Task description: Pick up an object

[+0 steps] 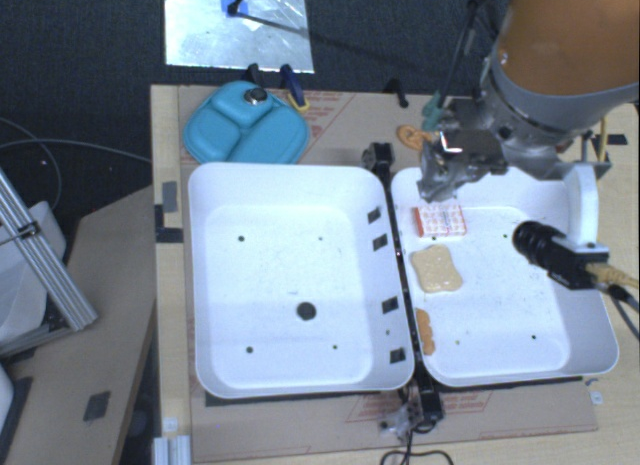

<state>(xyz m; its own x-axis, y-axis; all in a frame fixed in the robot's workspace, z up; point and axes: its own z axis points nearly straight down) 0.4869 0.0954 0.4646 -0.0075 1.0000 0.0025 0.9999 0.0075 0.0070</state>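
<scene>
Red-checked packet (440, 219) in right bin (590, 353), just beside fingers (432, 189), not held

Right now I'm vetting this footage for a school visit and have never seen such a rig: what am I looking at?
One camera, fixed above a bench, looks down at a slant. The grey and orange machine on the right is a robot arm, meant to pick something up. The left bin holds a small dark disc. The right bin holds a red-and-white square, a beige slab and a brown piece by its left wall. The arm's tip hangs over the square; whether it grips anything, I cannot tell. A blue tray lies behind the left bin.
</scene>
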